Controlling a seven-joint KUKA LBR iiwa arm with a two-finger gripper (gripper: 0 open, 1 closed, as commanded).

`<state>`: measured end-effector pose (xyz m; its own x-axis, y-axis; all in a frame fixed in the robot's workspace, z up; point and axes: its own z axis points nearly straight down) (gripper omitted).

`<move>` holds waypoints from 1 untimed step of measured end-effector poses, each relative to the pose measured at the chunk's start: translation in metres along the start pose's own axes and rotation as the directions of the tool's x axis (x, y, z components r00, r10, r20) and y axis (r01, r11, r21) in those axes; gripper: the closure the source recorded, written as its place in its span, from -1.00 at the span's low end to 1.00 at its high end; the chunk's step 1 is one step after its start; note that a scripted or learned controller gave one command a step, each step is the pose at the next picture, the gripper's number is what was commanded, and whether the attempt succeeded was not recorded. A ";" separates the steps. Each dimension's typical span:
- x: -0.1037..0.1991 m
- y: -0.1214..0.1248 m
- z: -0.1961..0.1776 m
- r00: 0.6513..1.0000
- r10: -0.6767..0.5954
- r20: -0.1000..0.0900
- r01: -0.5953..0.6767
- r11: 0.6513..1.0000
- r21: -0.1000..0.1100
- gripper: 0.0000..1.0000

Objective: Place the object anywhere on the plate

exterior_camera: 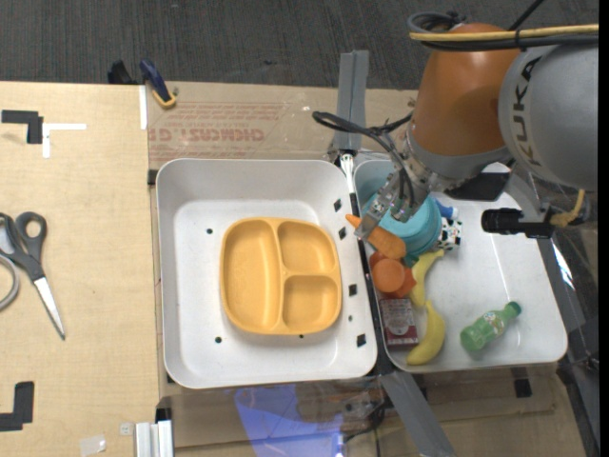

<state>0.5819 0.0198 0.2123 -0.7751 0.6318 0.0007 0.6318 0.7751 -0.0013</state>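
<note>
Right now the task's object cannot be singled out; several items lie clustered at the left side of the right bin (533, 341), in the centre-right of the frame. Among them are a carrot-like orange piece (383, 241), a round orange fruit (390, 275) just below it, a teal bowl-shaped thing (423, 227) partly under the arm, and a yellow banana (429, 331) curving down toward the bin's lower edge. A small red packet (400, 320) lies beside the banana, touching or nearly touching it. A green bottle (490, 327) lies on its side, apart from the cluster, toward the lower right of the same bin. A small black-and-white toy (448, 234) sits at the teal thing's right edge.

The gripper (388, 203) hangs over the upper left corner of the right bin, just above the carrot-like piece; whether it is open, closed or gripping anything cannot be told from this angle. The arm (476, 84), with its orange band, fills the upper right of the frame.

The plate (282, 276), yellow with three compartments, sits in the middle of the left bin (190, 208), at the centre of the frame, with nothing on it.

Scissors (33, 265) lie on the wooden bench (76, 350) at the far left. A strip of cardboard (238, 131) runs above the left bin.
</note>
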 end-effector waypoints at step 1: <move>0.000 0.000 0.000 1.000 0.000 0.000 0.000 1.000 0.000 -1.00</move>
<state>0.5821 0.0195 0.2125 -0.7749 0.6321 0.0003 0.6321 0.7749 -0.0009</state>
